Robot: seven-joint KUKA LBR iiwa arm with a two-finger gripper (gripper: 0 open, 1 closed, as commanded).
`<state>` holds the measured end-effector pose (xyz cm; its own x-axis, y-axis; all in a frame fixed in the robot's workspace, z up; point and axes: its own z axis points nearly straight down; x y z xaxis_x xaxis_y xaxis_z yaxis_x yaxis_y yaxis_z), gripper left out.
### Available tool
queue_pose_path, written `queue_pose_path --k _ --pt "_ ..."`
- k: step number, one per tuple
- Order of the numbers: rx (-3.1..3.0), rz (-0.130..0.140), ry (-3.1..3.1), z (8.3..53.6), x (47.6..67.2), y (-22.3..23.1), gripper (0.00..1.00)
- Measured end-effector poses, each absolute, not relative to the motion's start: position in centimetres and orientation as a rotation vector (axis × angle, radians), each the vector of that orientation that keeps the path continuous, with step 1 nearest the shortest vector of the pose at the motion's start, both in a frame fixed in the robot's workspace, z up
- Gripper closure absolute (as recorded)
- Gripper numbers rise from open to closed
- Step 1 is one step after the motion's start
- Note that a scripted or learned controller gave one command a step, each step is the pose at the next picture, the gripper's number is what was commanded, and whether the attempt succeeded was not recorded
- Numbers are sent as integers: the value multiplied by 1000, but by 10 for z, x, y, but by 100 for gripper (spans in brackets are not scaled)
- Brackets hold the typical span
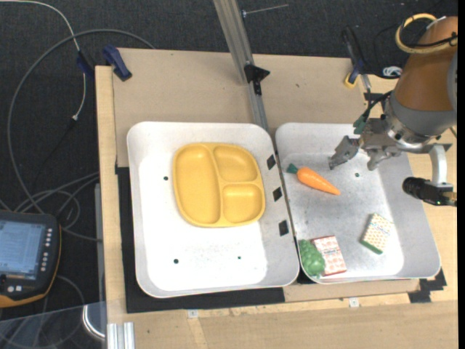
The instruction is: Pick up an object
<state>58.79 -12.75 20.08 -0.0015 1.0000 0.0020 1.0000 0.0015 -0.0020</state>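
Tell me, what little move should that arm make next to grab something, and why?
Probably a short shift toward the carrot, then straight down over it. The gripper hangs open above the right bin with nothing between its fingers, and the carrot lies just beside it, apart from the other items, so it looks like the easiest pick.

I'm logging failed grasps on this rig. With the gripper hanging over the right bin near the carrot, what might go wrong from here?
1. The carrot lies slanted and tapers to a point; fingers closing across it may squeeze it out sideways.
2. The gripper hangs to the carrot's right, not above it, so a straight descent would likely meet bare bin floor.
3. The green toy and small carton touch at the bin's front rim, so a grasp there could catch both.
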Motion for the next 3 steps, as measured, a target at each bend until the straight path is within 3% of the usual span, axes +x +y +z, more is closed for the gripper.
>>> queue_pose_path --k 1,3 --pt "-2218 0 -2221 201 588 -128 0" --pt "-2216 5 -2218 109 590 -112 0"
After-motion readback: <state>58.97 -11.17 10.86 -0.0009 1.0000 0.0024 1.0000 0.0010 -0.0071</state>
